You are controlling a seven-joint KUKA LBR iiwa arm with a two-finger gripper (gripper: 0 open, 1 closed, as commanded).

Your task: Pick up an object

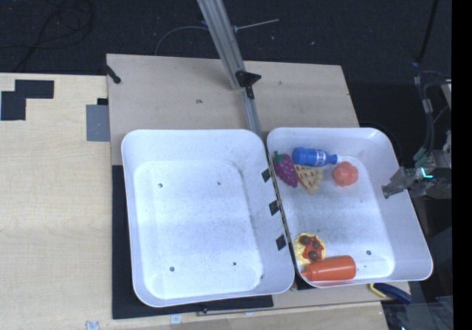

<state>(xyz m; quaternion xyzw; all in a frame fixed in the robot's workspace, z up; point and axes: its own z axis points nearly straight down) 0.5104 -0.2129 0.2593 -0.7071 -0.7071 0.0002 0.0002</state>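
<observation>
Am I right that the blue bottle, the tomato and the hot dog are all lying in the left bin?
Not quite: the camera view shows the blue bottle, the tomato and the hot dog all lying in the right bin, not the left bin.

Light: even, overhead | left bin (193, 218): bright, mildly washed out | beyond it: floor dark, underexposed | shadows: faint | focus: soft, grainy

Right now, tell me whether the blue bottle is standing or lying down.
Lying down. The blue bottle rests on its side in the right bin, its long axis along the floor, beside the purple grapes.
</observation>
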